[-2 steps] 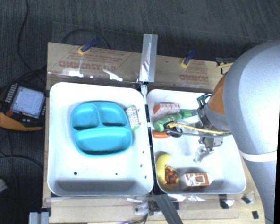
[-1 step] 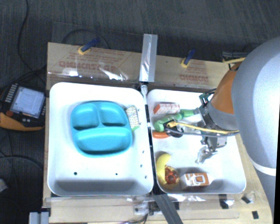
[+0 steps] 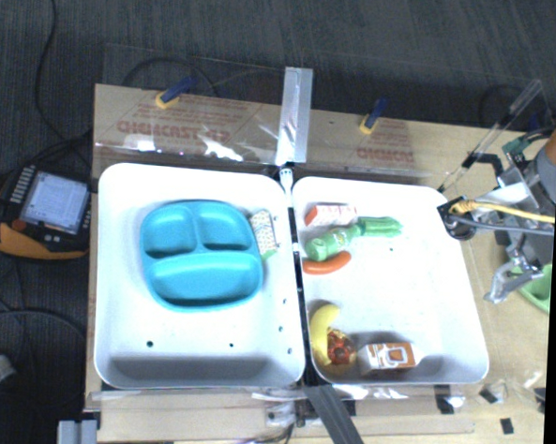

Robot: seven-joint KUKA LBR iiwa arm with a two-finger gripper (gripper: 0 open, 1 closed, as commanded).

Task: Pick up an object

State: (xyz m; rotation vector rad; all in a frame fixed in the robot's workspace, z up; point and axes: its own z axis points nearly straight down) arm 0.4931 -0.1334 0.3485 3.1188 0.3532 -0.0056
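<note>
The right bin holds several items. A red and white carton lies at its far left, with a green bottle beside it and an orange sausage-like piece just below. At the near left edge are a yellow banana, a dark red item and a brown carton. My gripper is outside the right bin, over the bench past its right rim. A pale green thing shows right next to it at the view's edge; whether it is gripped is unclear.
In the left bin lies a blue divided plate with a small white and green piece at its right edge. A clear plastic sheet and clamps stand behind the bins. A handheld device sits left of the bench.
</note>
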